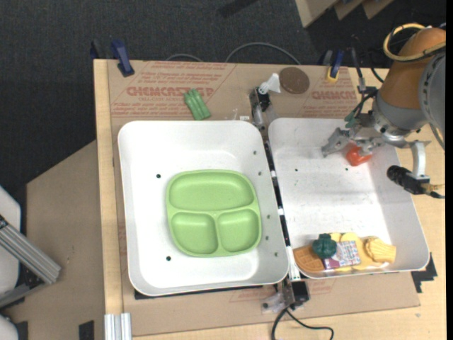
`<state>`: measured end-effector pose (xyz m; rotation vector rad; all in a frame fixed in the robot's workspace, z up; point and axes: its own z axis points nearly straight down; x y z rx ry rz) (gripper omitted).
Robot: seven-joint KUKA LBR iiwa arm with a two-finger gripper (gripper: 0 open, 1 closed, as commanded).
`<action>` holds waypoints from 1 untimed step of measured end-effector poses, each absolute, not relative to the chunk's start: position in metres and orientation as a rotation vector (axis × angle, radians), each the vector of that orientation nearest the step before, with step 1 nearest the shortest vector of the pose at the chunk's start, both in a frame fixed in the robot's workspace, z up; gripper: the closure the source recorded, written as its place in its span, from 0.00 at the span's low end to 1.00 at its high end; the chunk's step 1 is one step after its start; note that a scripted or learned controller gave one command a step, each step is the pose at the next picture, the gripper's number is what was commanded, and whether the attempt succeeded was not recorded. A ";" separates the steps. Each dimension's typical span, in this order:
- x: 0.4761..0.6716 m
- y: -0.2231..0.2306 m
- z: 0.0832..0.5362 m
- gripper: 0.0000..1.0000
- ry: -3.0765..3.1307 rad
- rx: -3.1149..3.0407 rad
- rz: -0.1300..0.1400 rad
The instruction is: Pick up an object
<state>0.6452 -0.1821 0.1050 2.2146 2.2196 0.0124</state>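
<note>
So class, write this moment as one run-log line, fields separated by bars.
gripper: over right bin, far end | red object: beside fingertips, grasp unclear | green tray: left bin

Green three-compartment plastic tray sits in left white bin. Green clip and brown disc lie on cardboard-covered tabletop.

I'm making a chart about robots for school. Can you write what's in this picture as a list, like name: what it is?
left bin: holds a green divided plate
right bin: a small red object near its far end, a pile of small toys at its near edge
arm: reaches in from the right, over the right bin's far end
gripper: low, right at the red object; a grasp cannot be confirmed
on the board behind the bins: a green object and a brown disc
</note>
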 end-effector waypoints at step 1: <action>0.646 -0.183 0.114 1.00 2.217 2.209 0.012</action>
